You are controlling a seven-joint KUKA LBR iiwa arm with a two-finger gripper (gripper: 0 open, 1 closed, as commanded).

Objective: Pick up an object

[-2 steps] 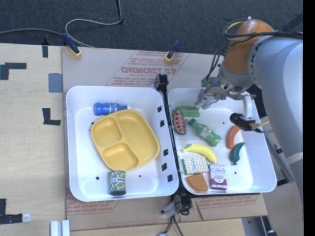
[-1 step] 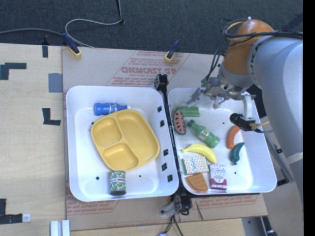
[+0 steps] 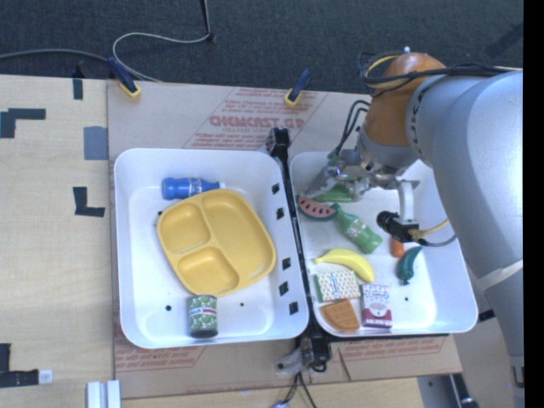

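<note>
Two shallow white bins sit side by side on a cardboard-covered table (image 3: 170,113). The left bin (image 3: 136,253) holds a blue plastic bottle (image 3: 189,187) lying on its side, a yellow three-part plastic tray (image 3: 217,240) and a small green-labelled can (image 3: 202,315). In the right bin (image 3: 442,300), a toy watermelon slice (image 3: 317,207) lies beside a green plastic bottle (image 3: 357,232), above a yellow toy banana (image 3: 348,262). The gripper (image 3: 348,177) hangs at this bin's far end, just above and right of the watermelon slice, the likeliest target; the green bottle's long axis runs diagonally away below. Whether the gripper is wide or narrow cannot be told.
</note>
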